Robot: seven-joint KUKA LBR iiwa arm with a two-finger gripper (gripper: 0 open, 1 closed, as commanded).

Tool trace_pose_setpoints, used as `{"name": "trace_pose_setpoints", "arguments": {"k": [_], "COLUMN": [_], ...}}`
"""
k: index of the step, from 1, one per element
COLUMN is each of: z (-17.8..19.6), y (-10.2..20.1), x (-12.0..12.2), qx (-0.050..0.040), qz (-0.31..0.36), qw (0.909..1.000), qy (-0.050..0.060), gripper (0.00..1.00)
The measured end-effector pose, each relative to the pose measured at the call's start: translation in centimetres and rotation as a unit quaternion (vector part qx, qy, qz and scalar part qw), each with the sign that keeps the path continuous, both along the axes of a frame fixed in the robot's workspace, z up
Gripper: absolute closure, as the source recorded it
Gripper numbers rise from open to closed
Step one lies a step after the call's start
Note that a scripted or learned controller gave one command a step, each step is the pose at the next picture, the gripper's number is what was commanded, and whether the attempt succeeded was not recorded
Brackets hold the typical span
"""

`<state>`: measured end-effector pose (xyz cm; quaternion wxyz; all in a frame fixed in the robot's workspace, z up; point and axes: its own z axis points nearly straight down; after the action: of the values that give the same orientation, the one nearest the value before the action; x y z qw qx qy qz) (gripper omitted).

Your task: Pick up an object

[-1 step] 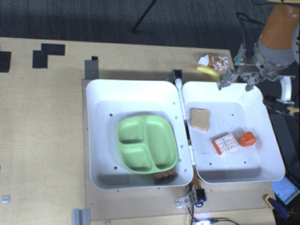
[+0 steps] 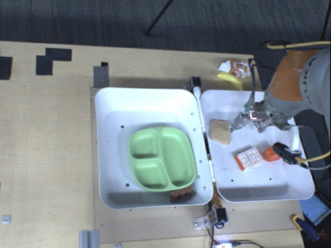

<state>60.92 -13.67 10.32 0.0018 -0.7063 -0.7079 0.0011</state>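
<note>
Nearest the camera, along the bench's front edge: a clear clip (image 2: 202, 222) and loose wires (image 2: 220, 216) between the two bins. Left bin (image 2: 111, 138): holds a green divided plate (image 2: 161, 158), with a small brown item (image 2: 181, 194) just beside the plate's near edge. Right bin (image 2: 289, 187): holds an orange-and-white box (image 2: 249, 158) lying flat, an orange piece (image 2: 271, 154) just to its right, and a tan bread-like piece (image 2: 221, 132) farther back near the dividing rim. Gripper (image 2: 252, 117) low over the right bin's back part, near the tan piece but apart from it; whether spread or pressed together cannot be told. Beyond the bin, on the bench: a yellow banana (image 2: 229, 78) touching a small packet (image 2: 237, 66).
</note>
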Motion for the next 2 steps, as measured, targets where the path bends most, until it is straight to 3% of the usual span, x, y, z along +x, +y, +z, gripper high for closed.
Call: {"name": "trace_pose_setpoints", "arguments": {"k": [1,2], "z": [-1.4,-0.3], "y": [5.0,5.2], "x": [-2.6,-2.4], "qx": [-0.0017,0.0001], "qz": [0.000,0.001], "qw": [1.0000,0.9999], "qy": [-0.008,-0.010], "gripper": [0.00,1.00]}}
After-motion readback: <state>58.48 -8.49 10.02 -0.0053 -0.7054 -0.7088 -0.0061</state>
